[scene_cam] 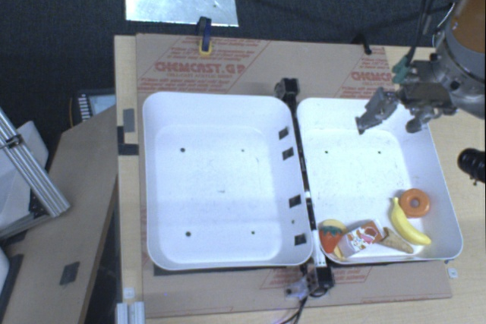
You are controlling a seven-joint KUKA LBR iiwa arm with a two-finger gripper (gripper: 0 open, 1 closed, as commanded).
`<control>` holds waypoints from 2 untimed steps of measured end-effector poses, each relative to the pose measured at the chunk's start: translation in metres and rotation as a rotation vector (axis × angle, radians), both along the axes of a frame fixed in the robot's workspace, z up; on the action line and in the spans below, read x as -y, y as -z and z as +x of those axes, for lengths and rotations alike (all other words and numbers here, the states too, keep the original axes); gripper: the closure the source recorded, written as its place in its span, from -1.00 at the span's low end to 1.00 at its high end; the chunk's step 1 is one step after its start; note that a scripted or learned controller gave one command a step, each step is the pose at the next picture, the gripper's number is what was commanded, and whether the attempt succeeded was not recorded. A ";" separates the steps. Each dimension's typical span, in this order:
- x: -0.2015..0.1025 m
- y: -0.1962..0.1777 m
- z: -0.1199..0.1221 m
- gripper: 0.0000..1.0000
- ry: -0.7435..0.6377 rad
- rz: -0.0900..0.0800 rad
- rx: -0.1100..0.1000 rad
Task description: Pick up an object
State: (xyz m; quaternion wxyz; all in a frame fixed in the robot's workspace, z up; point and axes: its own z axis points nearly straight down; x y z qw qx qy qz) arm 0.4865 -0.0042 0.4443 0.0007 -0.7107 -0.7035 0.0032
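Arm (pixel 463 49) cut off by top and right edges; I cannot trace it further. Red-orange round item (pixel 329 237) partly covered by printed packet (pixel 360 237); print too small for me to read. Brown piece (pixel 396 241) partly under banana (pixel 408 224); identity unclear. Metal frame (pixel 30 171) cut by left edge.
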 end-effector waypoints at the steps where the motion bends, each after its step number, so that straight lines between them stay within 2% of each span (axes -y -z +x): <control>1: -0.090 -0.096 0.000 -1.00 -0.024 0.008 0.018; 2: -0.160 -0.090 -0.001 -1.00 -0.022 0.006 0.007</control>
